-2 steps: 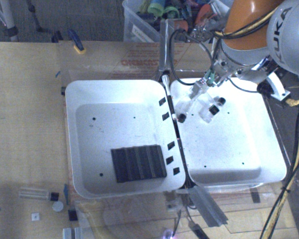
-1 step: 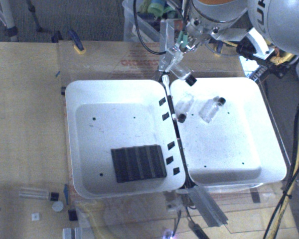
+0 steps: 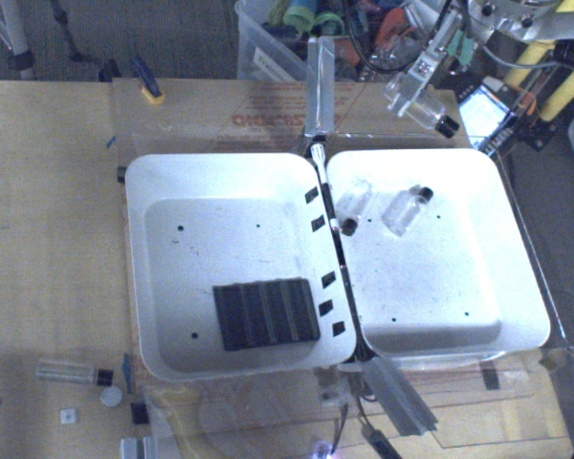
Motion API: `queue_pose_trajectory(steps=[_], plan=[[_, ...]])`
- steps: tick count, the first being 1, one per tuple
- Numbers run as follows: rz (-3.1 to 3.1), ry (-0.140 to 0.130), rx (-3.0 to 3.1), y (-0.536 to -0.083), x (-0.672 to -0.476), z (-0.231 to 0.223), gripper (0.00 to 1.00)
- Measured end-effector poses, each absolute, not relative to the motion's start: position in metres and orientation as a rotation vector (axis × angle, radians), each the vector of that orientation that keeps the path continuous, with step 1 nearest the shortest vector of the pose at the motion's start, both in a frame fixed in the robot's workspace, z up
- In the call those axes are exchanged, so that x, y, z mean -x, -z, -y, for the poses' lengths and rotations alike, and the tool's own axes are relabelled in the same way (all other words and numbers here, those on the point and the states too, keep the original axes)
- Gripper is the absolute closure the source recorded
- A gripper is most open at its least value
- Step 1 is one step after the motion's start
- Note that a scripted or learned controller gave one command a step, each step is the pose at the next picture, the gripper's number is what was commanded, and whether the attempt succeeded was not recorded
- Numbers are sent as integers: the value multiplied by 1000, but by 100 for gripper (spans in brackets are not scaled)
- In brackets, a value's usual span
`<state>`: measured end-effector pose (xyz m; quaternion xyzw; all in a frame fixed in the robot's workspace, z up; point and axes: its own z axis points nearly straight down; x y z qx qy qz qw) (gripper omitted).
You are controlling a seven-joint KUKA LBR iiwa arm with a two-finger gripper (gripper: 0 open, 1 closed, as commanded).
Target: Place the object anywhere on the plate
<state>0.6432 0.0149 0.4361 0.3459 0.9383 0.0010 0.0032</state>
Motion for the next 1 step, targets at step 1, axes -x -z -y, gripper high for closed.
queue_pose_trajectory(steps=[1], plan=[[-2760, -3, -1489, -435, -657, 7, 100]])
